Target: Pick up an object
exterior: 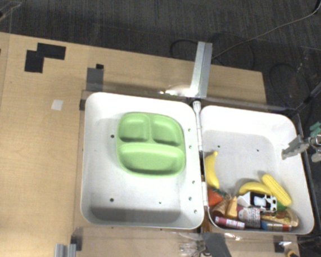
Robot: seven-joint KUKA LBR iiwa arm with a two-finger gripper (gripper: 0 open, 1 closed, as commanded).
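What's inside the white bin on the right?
The right bin holds a pile in its near corner: a banana, a corn cob, another yellow piece and a heap of small packets. Whatever lies beneath that heap is covered.

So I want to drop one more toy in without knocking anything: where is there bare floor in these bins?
The right bin is bare across its far half, from the back wall down to the banana. Its near corner is crowded: corn cob, packets and toys heaped together. In the left bin, the green tray takes the middle; bare strips run along its left side and near wall.
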